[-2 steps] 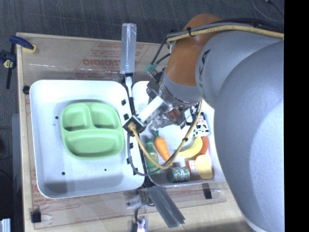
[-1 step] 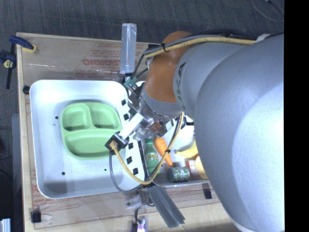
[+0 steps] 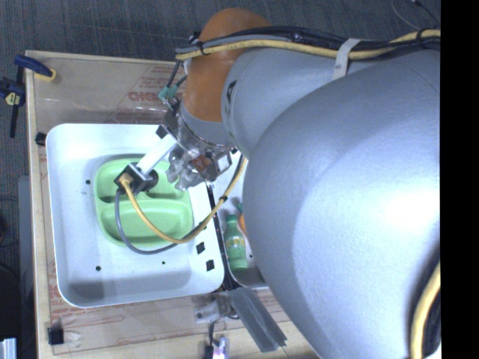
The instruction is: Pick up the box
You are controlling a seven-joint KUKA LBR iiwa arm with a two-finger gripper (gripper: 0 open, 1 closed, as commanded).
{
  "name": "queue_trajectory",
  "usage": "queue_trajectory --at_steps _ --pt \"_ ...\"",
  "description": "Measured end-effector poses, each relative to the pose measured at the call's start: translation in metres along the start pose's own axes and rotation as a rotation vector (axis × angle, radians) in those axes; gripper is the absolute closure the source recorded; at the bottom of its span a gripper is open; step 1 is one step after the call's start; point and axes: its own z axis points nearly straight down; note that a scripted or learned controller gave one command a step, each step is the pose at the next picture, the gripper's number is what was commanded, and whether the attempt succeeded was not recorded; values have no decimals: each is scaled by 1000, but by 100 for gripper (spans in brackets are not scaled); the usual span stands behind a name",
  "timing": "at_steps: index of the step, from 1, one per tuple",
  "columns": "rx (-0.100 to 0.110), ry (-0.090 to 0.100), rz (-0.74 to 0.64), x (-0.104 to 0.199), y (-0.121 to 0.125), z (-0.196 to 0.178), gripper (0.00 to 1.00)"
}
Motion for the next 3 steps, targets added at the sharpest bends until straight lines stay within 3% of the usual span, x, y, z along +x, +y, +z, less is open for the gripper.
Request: queue_trajectory --at_steps 1,2,3 --pt "0 0 0 0 0 0 0" --pt "0 1 155 -42 18 67 0" --pt "0 2 85 -66 -34 40 0"
